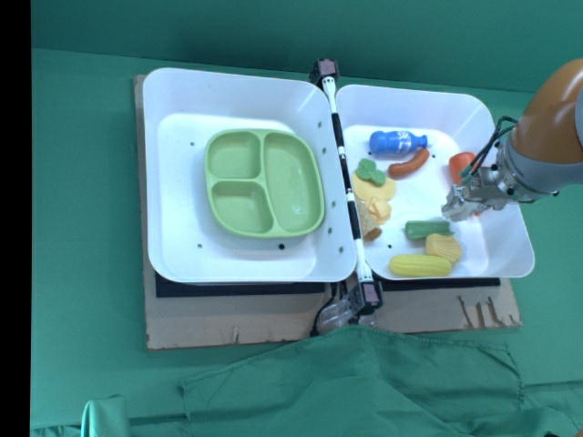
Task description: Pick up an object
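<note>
Your gripper (460, 206) hung low at three o'clock in the right white bin (510, 244), finger state unclear, just beside the small red plastic piece (461, 164), presumably lining up a grab.

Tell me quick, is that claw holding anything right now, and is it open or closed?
Claw: low over the right bin, beside the red toy; whether it is open, closed or holding anything cannot be told from here.
</note>
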### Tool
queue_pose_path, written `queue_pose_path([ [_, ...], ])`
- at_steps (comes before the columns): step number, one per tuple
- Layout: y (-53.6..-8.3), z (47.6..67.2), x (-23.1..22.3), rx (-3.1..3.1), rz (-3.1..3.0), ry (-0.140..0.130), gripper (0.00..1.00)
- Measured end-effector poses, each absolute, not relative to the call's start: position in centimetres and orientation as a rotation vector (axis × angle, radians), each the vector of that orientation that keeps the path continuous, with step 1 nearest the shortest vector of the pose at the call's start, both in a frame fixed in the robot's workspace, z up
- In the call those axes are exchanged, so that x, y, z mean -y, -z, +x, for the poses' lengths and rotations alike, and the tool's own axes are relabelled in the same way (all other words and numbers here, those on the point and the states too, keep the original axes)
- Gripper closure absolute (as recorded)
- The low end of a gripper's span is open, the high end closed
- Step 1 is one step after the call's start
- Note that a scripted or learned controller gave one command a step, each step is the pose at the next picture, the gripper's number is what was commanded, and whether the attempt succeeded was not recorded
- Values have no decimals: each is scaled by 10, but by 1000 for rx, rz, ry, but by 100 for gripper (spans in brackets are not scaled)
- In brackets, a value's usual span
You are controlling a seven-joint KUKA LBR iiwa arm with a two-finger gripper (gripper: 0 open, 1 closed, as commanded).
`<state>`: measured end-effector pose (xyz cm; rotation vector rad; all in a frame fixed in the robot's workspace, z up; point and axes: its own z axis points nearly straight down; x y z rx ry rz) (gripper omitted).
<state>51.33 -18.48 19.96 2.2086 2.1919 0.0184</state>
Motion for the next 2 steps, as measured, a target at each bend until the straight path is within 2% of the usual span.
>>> queue_pose_path([
  [1, -185, 523, 184, -2207, 2217, -6, 100],
  [2, -187, 496, 189, -2199, 2209, -17, 100],
])
